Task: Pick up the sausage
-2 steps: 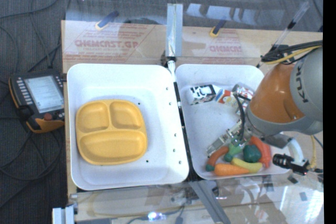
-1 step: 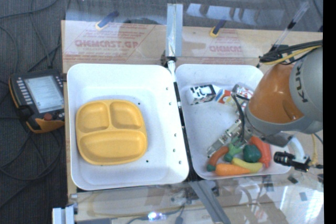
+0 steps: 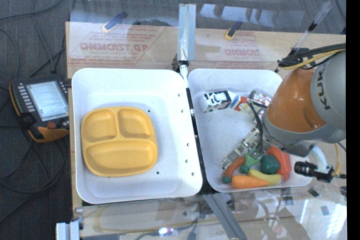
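Sausage [image 3: 284,161] just right of jaws [image 3: 246,150]

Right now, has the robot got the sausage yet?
Not yet, as far as I can see. Already done: the grey arm's two-finger gripper is down in the right white bin, just above the heap of toy food. In hand: nothing that I can make out. Left: grab the reddish sausage-shaped piece at the heap's right edge and lift it. The yellow divided plate sits alone in the left bin.

toy food [image 3: 260,168] crowded, bin floor [image 3: 219,132] open
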`<move>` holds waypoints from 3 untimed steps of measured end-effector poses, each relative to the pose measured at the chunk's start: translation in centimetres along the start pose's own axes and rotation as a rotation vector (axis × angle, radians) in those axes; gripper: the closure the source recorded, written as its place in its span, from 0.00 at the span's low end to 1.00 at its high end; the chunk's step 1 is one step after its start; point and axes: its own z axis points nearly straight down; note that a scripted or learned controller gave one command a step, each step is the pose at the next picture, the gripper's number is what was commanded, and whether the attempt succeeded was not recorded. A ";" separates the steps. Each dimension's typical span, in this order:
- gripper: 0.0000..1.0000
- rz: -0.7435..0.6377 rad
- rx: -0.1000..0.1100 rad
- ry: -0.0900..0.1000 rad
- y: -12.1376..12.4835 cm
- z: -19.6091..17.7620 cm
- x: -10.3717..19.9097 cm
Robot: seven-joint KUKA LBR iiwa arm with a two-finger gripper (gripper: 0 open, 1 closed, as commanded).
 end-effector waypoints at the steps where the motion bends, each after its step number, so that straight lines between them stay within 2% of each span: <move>1: 0.00 -0.043 0.002 -0.005 0.3 0.0 0.4; 2: 0.00 -0.088 -0.003 0.010 -1.7 0.1 -2.0; 3: 1.00 -0.089 -0.005 0.011 -1.4 -0.7 -2.1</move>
